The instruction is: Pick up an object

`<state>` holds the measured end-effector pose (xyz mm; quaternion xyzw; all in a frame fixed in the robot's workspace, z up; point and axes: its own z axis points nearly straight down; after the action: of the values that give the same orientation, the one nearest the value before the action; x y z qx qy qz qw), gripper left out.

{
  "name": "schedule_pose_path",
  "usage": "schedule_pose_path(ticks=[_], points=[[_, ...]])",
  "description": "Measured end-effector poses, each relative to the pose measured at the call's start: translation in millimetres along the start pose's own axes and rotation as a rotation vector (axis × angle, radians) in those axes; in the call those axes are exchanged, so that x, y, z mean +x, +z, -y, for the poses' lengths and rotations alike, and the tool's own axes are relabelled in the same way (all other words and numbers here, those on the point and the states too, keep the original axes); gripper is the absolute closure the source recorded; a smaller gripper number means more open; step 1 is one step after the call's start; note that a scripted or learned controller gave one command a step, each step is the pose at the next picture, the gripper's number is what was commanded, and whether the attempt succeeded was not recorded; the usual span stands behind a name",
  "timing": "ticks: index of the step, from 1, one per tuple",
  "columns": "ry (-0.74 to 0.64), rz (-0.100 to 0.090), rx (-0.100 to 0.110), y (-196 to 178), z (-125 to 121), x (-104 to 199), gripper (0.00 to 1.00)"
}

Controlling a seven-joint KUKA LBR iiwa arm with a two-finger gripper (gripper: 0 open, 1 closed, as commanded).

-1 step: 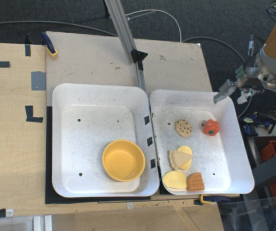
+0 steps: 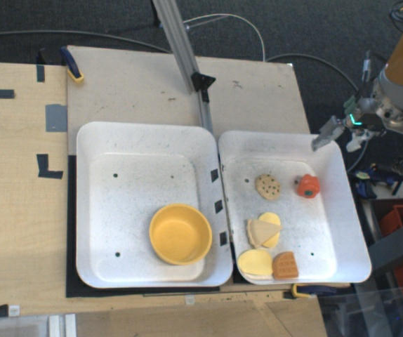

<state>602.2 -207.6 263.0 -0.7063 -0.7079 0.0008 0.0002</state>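
The right bin (image 2: pixel 342 188) holds several small items: a speckled cookie (image 2: pixel 267 186), a red-orange toy (image 2: pixel 307 186), a tan wedge (image 2: pixel 265 230), a pale yellow disc (image 2: pixel 255 263) and a brown square biscuit (image 2: pixel 285 265). A yellow bowl (image 2: pixel 180 233) sits in the left bin (image 2: pixel 103 153). My gripper (image 2: pixel 339 140) hovers over the right bin's far right corner, up and to the right of the red-orange toy. Its fingers are spread open with nothing between them.
A grey metal pole (image 2: pixel 180 41) slants down to the gap between the bins at the back. Cables run over the dark floor behind the bench. A yellow-blue clamp (image 2: pixel 72 64) grips the board's far left corner.
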Motion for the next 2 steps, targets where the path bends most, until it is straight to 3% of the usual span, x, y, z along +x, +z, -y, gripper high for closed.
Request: schedule_pose_path(ticks=[1,2], points=[[0.000,-0.002,0.005,53,9,7,0.00],[0.000,-0.001,0.005,105,0,8,0.00]])
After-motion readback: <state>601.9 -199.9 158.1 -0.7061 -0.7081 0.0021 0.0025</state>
